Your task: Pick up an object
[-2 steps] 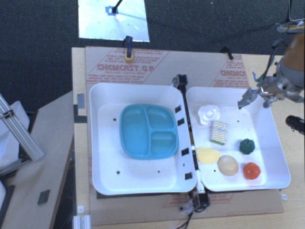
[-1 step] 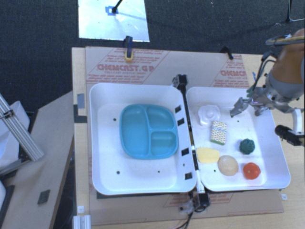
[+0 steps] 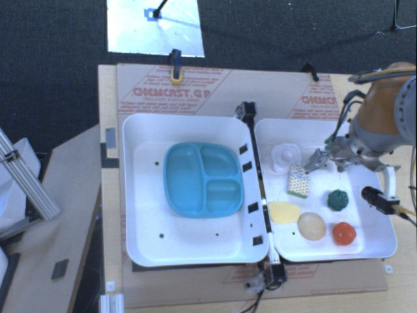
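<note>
Dark carpet is surrounding a tabletop (image 3: 215, 87) that is carrying two white bins side by side.

Left bin (image 3: 140, 175) is holding a blue divided tray (image 3: 201, 178); right bin (image 3: 384, 237) is holding the loose objects, with the grey and orange arm (image 3: 384, 113) reaching in from the right. Jaws (image 3: 314, 163) are hanging just above and beside a speckled yellow-green sponge (image 3: 298, 182); their opening cannot be told, and nothing is showing between them. A pale yellow piece (image 3: 285, 212), a beige egg-shaped item (image 3: 312, 226), a green lump (image 3: 337, 200) and a red-orange ball (image 3: 344, 233) are lying nearer the front wall.
</note>
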Available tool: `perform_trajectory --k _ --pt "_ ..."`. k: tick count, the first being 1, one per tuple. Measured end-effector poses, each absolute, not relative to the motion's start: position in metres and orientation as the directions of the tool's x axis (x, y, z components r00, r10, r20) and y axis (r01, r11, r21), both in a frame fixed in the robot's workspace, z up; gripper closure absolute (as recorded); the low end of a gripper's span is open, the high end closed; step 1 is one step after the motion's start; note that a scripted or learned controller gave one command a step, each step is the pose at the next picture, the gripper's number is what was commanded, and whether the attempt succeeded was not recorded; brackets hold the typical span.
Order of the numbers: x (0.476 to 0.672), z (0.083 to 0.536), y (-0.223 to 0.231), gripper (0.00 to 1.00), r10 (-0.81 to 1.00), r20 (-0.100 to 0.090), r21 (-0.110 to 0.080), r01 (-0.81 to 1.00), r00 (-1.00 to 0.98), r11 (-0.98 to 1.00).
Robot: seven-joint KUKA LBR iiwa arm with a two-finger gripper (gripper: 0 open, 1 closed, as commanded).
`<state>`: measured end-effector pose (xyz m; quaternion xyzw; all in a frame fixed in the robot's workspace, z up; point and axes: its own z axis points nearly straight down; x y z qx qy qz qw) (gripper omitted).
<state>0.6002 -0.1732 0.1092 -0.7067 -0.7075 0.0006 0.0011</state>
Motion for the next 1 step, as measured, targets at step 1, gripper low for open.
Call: perform_trajectory --k 1 --pt "0.6024 0.1238 -0.1740 1.00 1.000 -0.002 0.005 1.000 -0.001 0.001"
